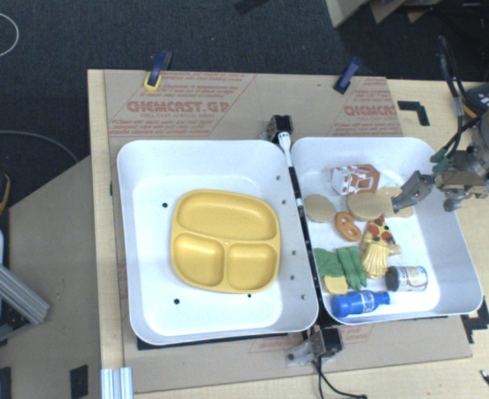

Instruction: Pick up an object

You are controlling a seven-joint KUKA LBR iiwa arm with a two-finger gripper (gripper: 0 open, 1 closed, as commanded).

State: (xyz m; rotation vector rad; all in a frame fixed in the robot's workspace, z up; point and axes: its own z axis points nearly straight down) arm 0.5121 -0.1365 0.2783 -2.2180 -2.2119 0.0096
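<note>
Gripper point(417, 191) hangs over the right bin point(452, 248), its open-or-closed state impossible to tell. The toy food pile sits just left of it, round tan cookie point(369, 204) nearest.

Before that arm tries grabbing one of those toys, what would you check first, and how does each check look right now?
1. Two-finger gripper over the right white bin: ok.
2. Nothing held between its fingers: ok.
3. Fingers open enough: cannot tell.
4. Toys within the bin: ok; blue plastic bottle, small metal can and brown pretzel lie inside.
5. Toys crowded together: not ok.
6. Yellow three-compartment plate sits in the left white bin: ok.
</note>
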